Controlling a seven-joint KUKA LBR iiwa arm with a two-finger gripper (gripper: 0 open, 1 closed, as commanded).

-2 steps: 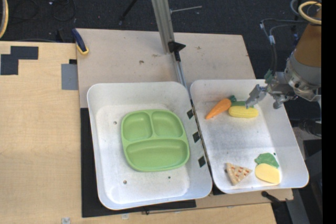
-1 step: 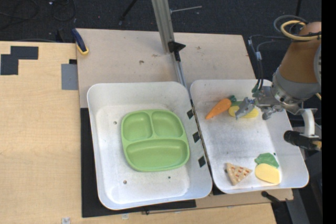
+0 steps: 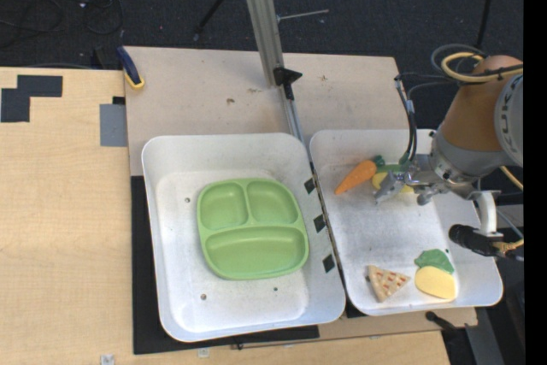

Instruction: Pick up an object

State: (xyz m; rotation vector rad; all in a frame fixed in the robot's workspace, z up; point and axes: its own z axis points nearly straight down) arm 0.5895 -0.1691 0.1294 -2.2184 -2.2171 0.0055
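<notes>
In the right bin [image 3: 376, 228] an orange toy carrot [image 3: 355, 177] lies at the back left, its green top pointing right. My gripper [image 3: 396, 185] is low over the bin just right of the carrot's top, next to a small yellow piece [image 3: 379, 181]. A toy pizza slice [image 3: 387, 282] and a yellow fruit [image 3: 437, 284] with a green leaf [image 3: 434, 259] lie along the front of the same bin. The grey arm with its orange band [image 3: 475, 111] comes in from the right.
The left bin [image 3: 171, 158] holds a green divided plate [image 3: 253, 228]. A metal post [image 3: 264, 21] rises behind the bins, its rod slanting down to their shared edge. A black part [image 3: 477, 240] sticks in over the right bin's right rim.
</notes>
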